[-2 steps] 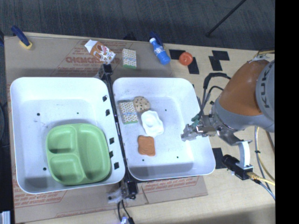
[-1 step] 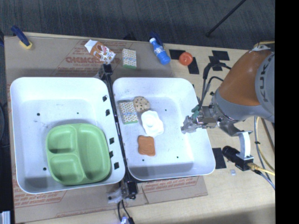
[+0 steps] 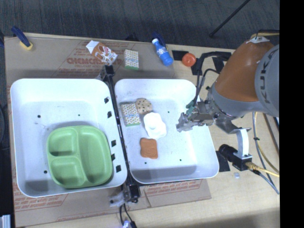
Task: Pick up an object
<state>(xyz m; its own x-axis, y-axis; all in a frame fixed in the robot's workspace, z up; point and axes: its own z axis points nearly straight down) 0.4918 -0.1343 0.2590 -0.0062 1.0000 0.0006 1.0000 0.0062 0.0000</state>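
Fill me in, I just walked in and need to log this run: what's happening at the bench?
A grey and orange arm reaches in from the right, its gripper over the right bin, beside a white object. Nothing is seen between its fingers. That bin also has an orange piece, a cookie and a small packet. The left bin holds a green divided tray.

Grey KUKA iiwa arm (image 3: 266,87) with rounded, smooth casing; a broad glossy orange band (image 3: 240,75) wraps the segment behind the jaws. Dark lettering marks the grey shell. Black cables (image 3: 205,65) loop beside the wrist; small metallic grey gripper (image 3: 184,122) at the tip.
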